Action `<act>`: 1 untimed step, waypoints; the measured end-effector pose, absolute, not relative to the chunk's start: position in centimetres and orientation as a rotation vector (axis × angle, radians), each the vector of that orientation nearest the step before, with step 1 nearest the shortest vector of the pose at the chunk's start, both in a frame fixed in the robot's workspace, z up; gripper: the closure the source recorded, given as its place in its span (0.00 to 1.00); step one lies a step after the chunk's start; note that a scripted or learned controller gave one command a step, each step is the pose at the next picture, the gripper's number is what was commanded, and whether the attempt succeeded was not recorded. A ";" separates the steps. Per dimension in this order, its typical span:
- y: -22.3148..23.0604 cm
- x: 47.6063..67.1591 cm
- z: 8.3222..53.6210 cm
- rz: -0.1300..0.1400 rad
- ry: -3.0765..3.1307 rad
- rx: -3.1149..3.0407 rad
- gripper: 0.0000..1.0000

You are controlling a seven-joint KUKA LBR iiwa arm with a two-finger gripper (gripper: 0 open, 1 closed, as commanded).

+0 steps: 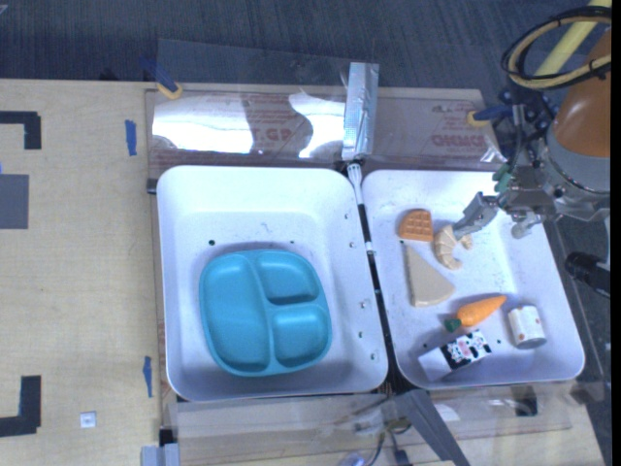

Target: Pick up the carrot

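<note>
The carrot (480,310) is orange with a small green top and lies on its side in the right bin (558,280), near the bin's front. My gripper (497,223) hangs over the back right part of that bin, well behind the carrot and apart from it. Its fingers stand open with nothing between them. One fingertip (470,221) sits just above a pale croissant-shaped piece (447,248).
Also in the right bin are a waffle piece (415,225), a tan cheese wedge (427,282), a white cylinder (527,325) right of the carrot and a black-and-white carton (464,350) in front of it. A blue divided plate (265,310) lies in the left bin (184,260).
</note>
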State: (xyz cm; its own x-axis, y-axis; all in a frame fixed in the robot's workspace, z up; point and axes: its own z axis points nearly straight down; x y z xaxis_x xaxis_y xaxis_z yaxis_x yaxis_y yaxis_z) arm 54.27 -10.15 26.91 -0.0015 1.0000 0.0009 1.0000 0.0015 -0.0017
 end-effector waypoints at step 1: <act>-14.5 51.3 21.9 0.003 -2.327 -2.107 0.00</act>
State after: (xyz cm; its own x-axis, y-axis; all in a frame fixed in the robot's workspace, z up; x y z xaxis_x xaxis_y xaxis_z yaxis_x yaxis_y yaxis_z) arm 51.34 -14.51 21.90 -0.0988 0.9951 0.0006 0.9951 0.0988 -0.0034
